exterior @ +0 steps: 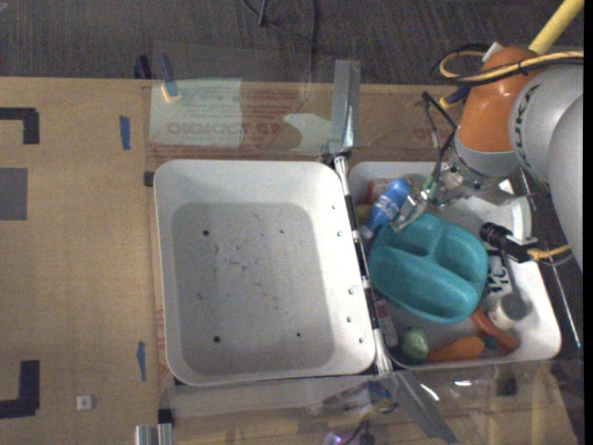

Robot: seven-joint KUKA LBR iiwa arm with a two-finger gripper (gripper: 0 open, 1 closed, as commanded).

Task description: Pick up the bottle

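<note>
The blue bottle [387,202] lies in the right bin [547,341], near its far left corner, touching the teal tray [431,267]. The tool [414,206] sits just beside it; I cannot tell its grip. Crowding could make it slip off or snag the tray

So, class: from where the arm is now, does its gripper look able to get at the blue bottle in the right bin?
Probably yes. The gripper is right at the blue bottle, which lies at the right bin's upper left corner. Nothing covers the bottle, though the teal tray crowds it from below.
</note>
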